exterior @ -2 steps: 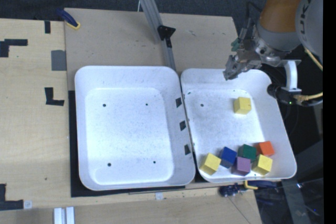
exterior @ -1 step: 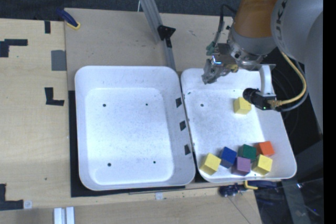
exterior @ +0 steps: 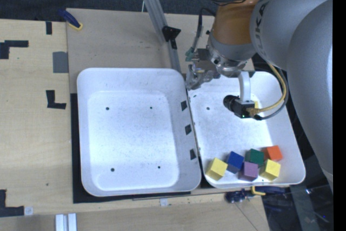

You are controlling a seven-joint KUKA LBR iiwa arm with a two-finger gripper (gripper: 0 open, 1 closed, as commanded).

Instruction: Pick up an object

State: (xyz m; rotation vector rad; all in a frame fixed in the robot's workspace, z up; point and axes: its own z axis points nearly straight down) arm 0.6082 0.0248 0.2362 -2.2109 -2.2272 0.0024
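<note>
While the claw (exterior: 195, 79) hangs over the right bin's (exterior: 227, 127) top-left corner, its grip impossible to tell, the blocks (exterior: 246, 164) sit clustered near the bin's bottom edge.

Six small coloured blocks — two yellow (exterior: 217, 169), one blue (exterior: 235, 160), purple (exterior: 250, 170), green (exterior: 254, 157), orange (exterior: 274, 153) — inside one of two shallow white plastic bins (exterior: 284, 132).
</note>
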